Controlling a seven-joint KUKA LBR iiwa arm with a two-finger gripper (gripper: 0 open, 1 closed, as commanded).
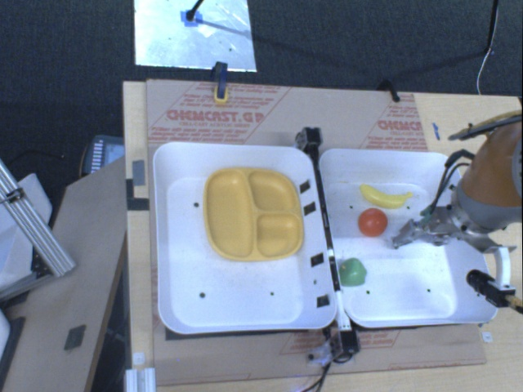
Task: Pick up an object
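1. Two bins side by side. Left bin (176, 243) carries a yellow divided tray (252, 213), sitting about centre. Well apart from the arm, so no risk from it. Risk only if the program picks it as target: it is broad and flat, likely too wide for the fingers.
2. Green object (353, 272) lies in the right bin (409, 300), hard against the divider at its near-left. A grasp there could foul the bin wall, one finger landing on the rim.
3. Red ball (373, 221) sits mid-bin, just left of the gripper (406, 237). It is round (probably rolls at a touch), so a finger striking off-centre may knock it toward the divider instead of catching it.
4. Yellow banana (386, 195) lies just far of the ball, curved and low. A slanted approach could skid over it.
5. Gripper low in the right bin, tips pointing left toward the ball. Nothing seen between the fingers; how wide the jaws stand I cannot tell, blurred. If narrow, it pushes rather than straddles.
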